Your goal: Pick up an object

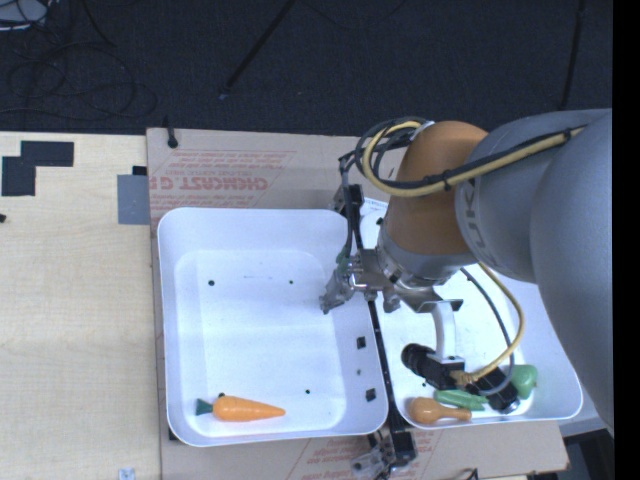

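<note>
The robot's pincer (338,290) hangs at the end of the grey arm, just over the right wall of the left shallow white plastic bin (166,268), close to the seam where the two bins meet. It is seen from above and partly masked by the wrist, so I cannot tell how far open it is, and nothing can be seen in its grasp. The orange plastic carrot (250,408) with a dark green stub end lies on the floor of the same bin, well apart from the pincer, below it and to its left in the view, along the bin's near wall, with its tip pointing right. On the pincer's other side, down and to its right, the right shallow white plastic bin (572,400) holds a small cluster. It consists of a tan-orange, pear-shaped plastic piece (436,412), a slim green plastic pod (462,399) just above it, and a rounder green plastic piece (522,376) farther right. All three are well apart from the pincer and partly hidden by the robot's own fittings. Both bins rest on a brown cardboard sheet with red printing (250,173).
</note>
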`<action>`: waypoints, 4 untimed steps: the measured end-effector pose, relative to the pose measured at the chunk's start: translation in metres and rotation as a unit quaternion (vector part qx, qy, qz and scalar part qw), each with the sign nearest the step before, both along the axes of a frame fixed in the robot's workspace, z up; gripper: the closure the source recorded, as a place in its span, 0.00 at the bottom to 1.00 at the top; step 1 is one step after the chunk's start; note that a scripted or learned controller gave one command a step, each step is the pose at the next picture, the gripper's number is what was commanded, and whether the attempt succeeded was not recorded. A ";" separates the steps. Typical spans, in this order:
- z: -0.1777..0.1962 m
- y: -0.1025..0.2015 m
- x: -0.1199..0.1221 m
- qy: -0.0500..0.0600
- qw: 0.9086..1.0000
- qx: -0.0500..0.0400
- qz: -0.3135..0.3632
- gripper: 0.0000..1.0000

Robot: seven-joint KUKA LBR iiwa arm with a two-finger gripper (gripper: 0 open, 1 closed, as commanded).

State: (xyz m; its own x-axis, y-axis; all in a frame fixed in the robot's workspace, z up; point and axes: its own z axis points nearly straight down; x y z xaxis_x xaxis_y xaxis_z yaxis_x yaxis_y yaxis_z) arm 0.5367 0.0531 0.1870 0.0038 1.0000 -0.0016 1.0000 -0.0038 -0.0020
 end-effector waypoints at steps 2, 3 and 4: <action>-0.005 0.029 0.108 0.001 1.000 0.000 0.004 0.00; 0.214 0.003 0.109 -0.009 1.000 0.001 0.003 0.00; 0.027 0.045 0.096 0.009 1.000 0.000 0.004 0.00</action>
